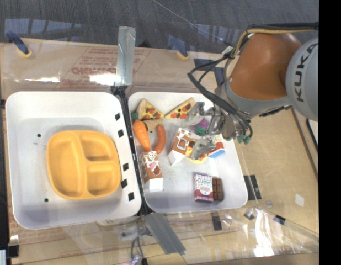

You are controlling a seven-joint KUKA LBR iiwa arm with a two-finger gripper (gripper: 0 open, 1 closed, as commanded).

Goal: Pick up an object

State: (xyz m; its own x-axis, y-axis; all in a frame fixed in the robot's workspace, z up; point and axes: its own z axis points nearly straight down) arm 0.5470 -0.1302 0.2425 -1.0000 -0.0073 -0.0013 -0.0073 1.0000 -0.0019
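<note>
You see the gripper (210, 127) low inside the right bin (236, 189), above a small heap of toy food (201, 148) near the bin's right wall, but you cannot tell its state, while the yellow tray (82, 163) lies in the left bin (19, 164).

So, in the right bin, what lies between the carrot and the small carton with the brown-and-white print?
In the camera view, a sausage lies between the carrot and the carton, close beside the carrot.
</note>
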